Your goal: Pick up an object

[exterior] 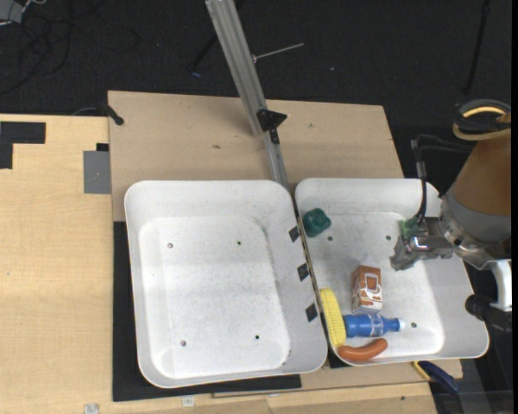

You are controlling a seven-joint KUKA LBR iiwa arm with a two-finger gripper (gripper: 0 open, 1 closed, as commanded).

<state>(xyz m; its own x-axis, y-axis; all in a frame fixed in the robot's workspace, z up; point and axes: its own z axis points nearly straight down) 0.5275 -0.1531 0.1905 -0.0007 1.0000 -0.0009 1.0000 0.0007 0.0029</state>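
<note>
Two white bins sit side by side on a wooden bench; the right bin (pixel 432 339) holds a brown packet (pixel 368 288), blue bottle (pixel 369 325), yellow piece (pixel 331 316), orange piece (pixel 363 349) and green lump (pixel 316 222). The gripper (pixel 409 250) hangs near the packet, its spread hard to tell. Descending squarely over the isolated packet seems wisest. No label is legible.

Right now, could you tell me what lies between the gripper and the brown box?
In the camera view, only bare white bin floor lies between the gripper and the brown box; the two are apart.
</note>
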